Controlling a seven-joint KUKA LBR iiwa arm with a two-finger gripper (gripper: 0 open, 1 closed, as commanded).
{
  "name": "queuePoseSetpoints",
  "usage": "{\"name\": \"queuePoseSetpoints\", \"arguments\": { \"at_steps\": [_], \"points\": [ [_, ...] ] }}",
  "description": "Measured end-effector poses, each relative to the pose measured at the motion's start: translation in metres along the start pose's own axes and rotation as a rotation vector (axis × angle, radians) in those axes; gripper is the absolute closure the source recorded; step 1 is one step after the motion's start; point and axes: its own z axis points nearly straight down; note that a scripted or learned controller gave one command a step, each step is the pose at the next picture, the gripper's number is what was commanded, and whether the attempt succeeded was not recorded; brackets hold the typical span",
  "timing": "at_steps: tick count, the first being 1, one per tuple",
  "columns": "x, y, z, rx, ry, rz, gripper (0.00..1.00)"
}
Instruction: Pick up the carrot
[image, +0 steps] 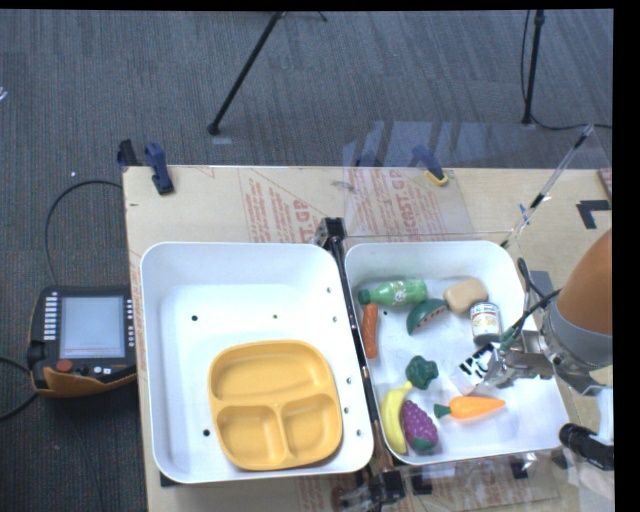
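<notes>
Far left of the two-finger gripper (493, 372), down on the dark floor: a black handheld control pendant with a pale screen (88, 335). Nearer, but well apart to its left: the shallow white left bin (160, 300), bearing a yellow three-compartment plastic tray (275, 403).

Then the shallow white right bin (548, 415), with the gripper low over its right half. Along the wall farthest left from the gripper: an orange-red stick-shaped toy (370, 330). Up and left of the gripper: a green plastic bottle lying on its side (393, 293) and a green wedge-shaped toy slice (427, 316). Down and left: a yellow toy banana (393, 418), touching a purple toy grape bunch (420, 425). Level with the gripper, to its left: a dark green toy broccoli (421, 372). Above it: a tan bread-like lump (465, 295) and a small jar with a white label (485, 322), the jar near.

Just below the gripper, lying flat on the bin floor, green end leftward: the orange toy carrot (476, 406). Not seen between the tips. Open or closed: cannot tell.

Reaching in from the right: the grey arm with its orange band (590, 290).
</notes>
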Motion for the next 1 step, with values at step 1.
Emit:
{"name": "queuePoseSetpoints", "arguments": {
  "at_steps": [1],
  "points": [
    [0.0001,-0.0011,0.0019,0.004,0.001,0.002,0.00]
  ]
}}
